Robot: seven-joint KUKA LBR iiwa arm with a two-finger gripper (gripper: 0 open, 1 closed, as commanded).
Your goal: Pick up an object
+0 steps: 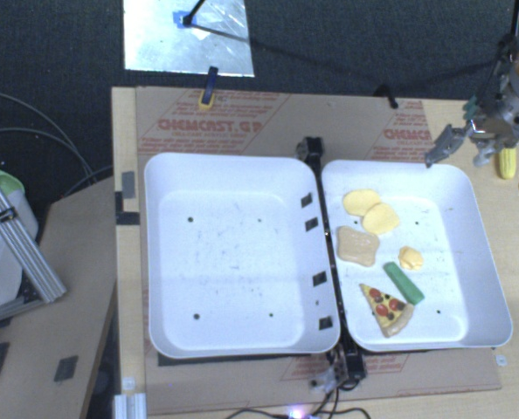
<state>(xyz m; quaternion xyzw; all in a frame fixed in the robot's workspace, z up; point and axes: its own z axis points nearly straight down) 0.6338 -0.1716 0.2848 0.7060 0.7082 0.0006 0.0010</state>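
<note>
Claw (463, 144), apparently open and empty, above the right bin's (487, 260) far right corner; best descent is centred on an isolated piece, e.g. the pizza slice (387, 307).

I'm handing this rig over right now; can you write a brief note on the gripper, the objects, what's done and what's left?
Gripper: at the top right, above the far corner of the right white bin, nothing seen between its fingers.
Objects, all lying in the right bin: two pale yellow round chips, a tan toast-like slab, a small yellow lump, a green stick, a toy pizza slice.
Done: nothing lifted.
Left: descend, grasp one object, raise it.
</note>
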